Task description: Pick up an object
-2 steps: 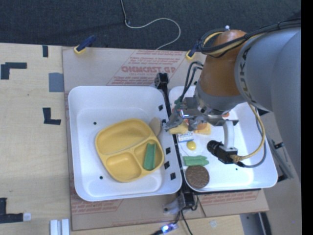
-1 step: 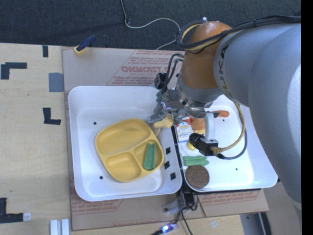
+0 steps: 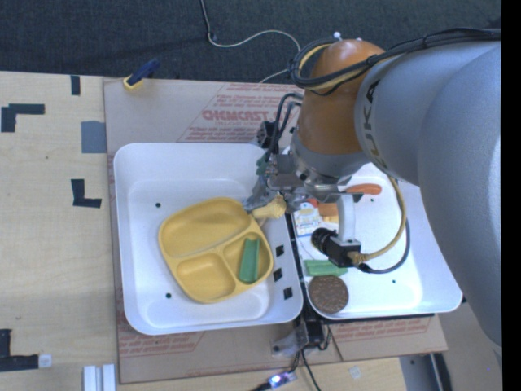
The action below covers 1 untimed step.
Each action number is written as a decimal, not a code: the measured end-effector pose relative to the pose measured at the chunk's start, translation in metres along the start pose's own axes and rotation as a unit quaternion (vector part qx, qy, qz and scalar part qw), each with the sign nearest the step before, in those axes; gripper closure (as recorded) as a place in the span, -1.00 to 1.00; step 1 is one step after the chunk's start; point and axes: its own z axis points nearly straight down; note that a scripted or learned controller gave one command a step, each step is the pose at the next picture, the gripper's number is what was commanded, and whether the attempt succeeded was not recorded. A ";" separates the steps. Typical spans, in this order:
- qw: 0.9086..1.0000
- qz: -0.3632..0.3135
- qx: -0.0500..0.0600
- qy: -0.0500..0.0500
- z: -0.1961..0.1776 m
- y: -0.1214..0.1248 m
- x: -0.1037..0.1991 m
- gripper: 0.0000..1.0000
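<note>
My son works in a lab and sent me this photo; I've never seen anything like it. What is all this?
It is one picture, taken by a fixed camera looking down at a slant on a bench. The large grey and orange shape is a robot arm reaching in from the right; its gripper is low over the seam between two white bins. The left bin holds a yellow divided tray with a green block in one compartment. The right bin holds a brown disc, a green piece and an orange item. I cannot tell whether the gripper holds anything.
</note>
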 end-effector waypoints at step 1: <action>1.000 0.001 0.000 -0.001 0.012 0.012 -0.005 1.00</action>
